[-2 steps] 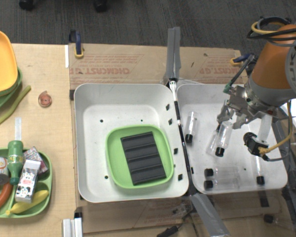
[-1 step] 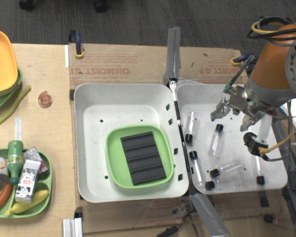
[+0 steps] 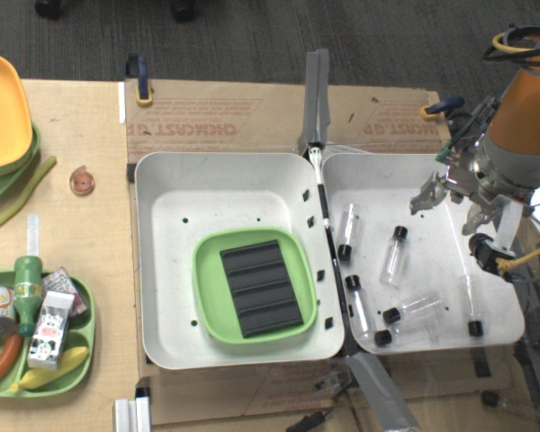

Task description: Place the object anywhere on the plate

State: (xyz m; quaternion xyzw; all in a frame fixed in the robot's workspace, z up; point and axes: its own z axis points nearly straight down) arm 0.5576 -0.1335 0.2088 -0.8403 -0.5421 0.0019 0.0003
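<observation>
A green square plate (image 3: 209, 288) sits in the left white bin (image 3: 162, 196). A black ridged rectangular block (image 3: 261, 286) lies flat on the middle of the plate. Several clear vials with black caps lie loose in the right bin (image 3: 378, 174), among them one (image 3: 394, 252) near the centre and one (image 3: 414, 310) at the front. My gripper (image 3: 452, 207) hangs over the right bin's far right side, well away from the plate. Its fingers stand apart and nothing shows between them.
The grey divider (image 3: 317, 106) runs between the bins. Left of the bins, the wooden table bears stacked yellow and green bowls (image 3: 0, 133), a small pink disc (image 3: 82, 181) and a green tray of toy food (image 3: 36, 340). Cables (image 3: 499, 255) hang by the arm.
</observation>
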